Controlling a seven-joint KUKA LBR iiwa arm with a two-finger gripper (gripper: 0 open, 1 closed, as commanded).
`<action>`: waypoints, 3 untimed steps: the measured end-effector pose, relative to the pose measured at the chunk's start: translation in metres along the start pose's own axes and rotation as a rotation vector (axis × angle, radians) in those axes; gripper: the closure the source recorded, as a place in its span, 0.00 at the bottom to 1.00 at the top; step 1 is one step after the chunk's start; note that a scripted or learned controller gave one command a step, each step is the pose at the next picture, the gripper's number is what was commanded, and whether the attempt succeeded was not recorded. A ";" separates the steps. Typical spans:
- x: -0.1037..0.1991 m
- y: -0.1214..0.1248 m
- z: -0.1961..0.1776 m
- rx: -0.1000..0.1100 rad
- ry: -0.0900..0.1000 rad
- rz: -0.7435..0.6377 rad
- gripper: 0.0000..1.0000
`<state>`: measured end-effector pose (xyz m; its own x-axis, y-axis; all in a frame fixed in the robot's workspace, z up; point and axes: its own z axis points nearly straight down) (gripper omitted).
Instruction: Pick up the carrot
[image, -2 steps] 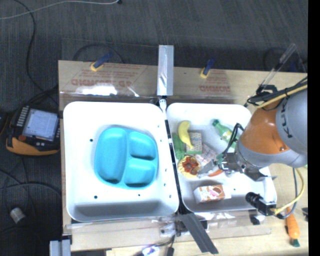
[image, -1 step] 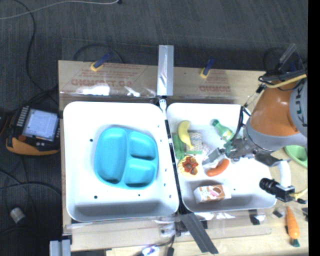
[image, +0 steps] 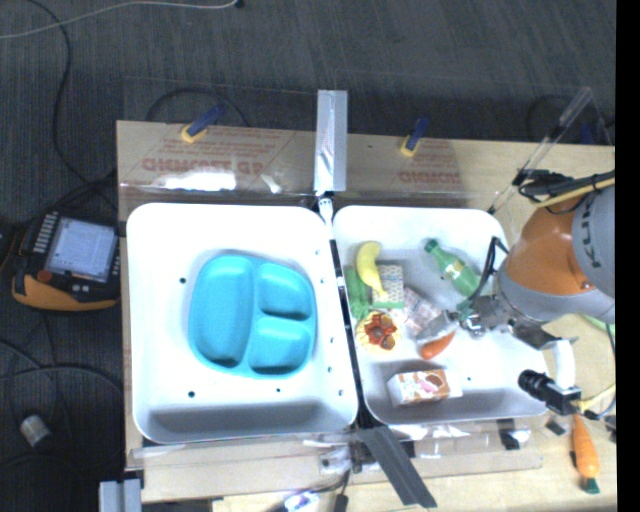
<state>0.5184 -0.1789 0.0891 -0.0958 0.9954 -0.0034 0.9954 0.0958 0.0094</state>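
A small orange carrot (image: 437, 346) lies on the floor of the right bin (image: 480, 222), near its middle. My gripper (image: 467, 321) hangs low in that bin, just up and to the right of the carrot and close to its upper end. The view does not settle whether they touch. The grey arm with its orange band (image: 545, 262) reaches in from the right above the bin's right wall.
The right bin also holds a banana (image: 369, 267), a green bottle (image: 452, 266), a crumpled foil packet (image: 422, 318), a red-and-yellow item (image: 380, 330) and a small carton (image: 425, 385). A blue divided tray (image: 252, 312) sits in the left bin (image: 150, 300). An orange tool-like object (image: 585, 455) lies outside at bottom right.
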 end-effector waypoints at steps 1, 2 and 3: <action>0.009 -0.029 -0.001 -0.005 0.000 0.202 0.00; -0.031 -0.029 -0.096 0.013 0.002 0.089 0.00; 0.026 -0.031 -0.001 0.005 0.001 0.099 0.00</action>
<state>0.4854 -0.1562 0.0899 0.0026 1.0000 -0.0021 1.0000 -0.0026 0.0051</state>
